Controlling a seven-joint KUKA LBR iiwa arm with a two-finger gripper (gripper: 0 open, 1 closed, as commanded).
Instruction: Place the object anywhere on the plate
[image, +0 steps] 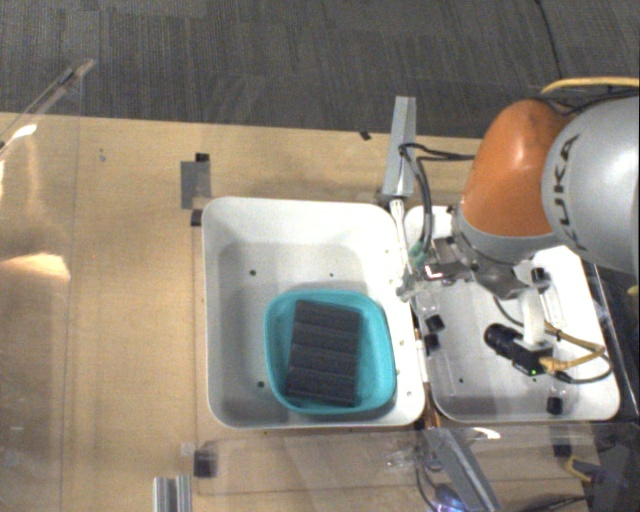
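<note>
A teal square plate (378, 335) sits in the front half of the left white bin (240, 260). A dark grey ribbed block (323, 352) lies flat on the plate, roughly centred and slightly turned. My gripper (432, 332) hangs under the grey and orange wrist (510, 190) at the left edge of the right bin (590, 395), just right of the wall between the bins. It is apart from the block and the plate. The wrist hides most of it from above.
The arm covers the back of the right bin. A black fitting with yellow cables (520, 350) hangs from the wrist over that bin's floor. A metal post (400, 150) stands behind the bins, and a clear panel covers the bench at left.
</note>
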